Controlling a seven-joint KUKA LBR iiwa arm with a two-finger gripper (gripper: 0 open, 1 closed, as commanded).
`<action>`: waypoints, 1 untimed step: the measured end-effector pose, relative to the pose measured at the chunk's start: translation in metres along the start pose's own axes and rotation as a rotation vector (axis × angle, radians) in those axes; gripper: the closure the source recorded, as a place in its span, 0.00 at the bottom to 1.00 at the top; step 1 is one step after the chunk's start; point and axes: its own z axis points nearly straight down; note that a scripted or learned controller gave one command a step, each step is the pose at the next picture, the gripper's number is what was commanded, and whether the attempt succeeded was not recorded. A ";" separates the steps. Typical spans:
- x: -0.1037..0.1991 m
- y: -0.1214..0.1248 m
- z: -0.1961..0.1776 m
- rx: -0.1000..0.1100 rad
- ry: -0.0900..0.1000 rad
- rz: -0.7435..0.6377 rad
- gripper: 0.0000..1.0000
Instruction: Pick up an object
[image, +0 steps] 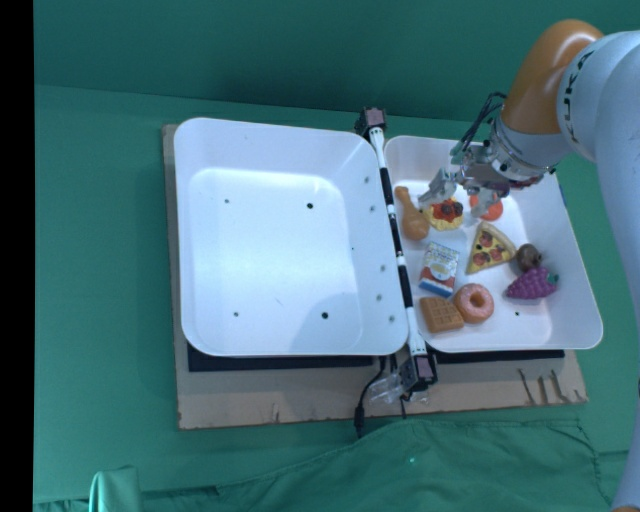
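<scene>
My gripper (463, 193) hangs over the back of the right bin (575, 300), its two fingers spread open. Just below it lies a small round tart (446, 212) with red topping, and an orange-red ball (487, 207) sits partly hidden behind one finger. Nothing is between the fingers. Further toys lie in the same bin: a chicken drumstick (409, 212), a pizza slice (489, 249), a small carton (438, 270), a waffle (440, 314), a pink donut (474, 302), purple grapes (531, 285) and a brown lump (527, 257).
The left bin (275, 235) stands beside the right one, split from it by a black-and-white rail (392, 230). Both rest on a cardboard sheet (300, 405) on green cloth. The grey arm (600, 90) comes in from the upper right.
</scene>
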 end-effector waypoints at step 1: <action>-0.001 0.005 0.002 -0.014 -0.002 -0.002 0.00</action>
